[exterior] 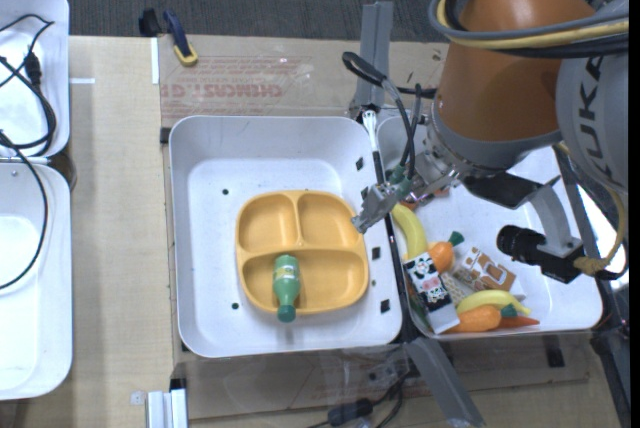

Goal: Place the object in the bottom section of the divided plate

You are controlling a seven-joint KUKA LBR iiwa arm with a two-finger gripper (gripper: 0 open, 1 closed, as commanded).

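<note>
— Inside the left bin [200,246], where's the bottle [286,286]?
— Lying in the yellow divided plate's [265,226] near section.
— And the gripper [372,206]?
— Hovering by the plate's right rim; can't tell its opening.

bottle [286,285] in divided plate's [262,216] bottom section

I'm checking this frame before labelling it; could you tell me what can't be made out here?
- Gripper: too small to tell whether the fingers are open or shut.
- Right bin: its upper part is hidden by the arm.
- Milk carton print: too small to read.
- Green bottle label: unreadable.
</note>
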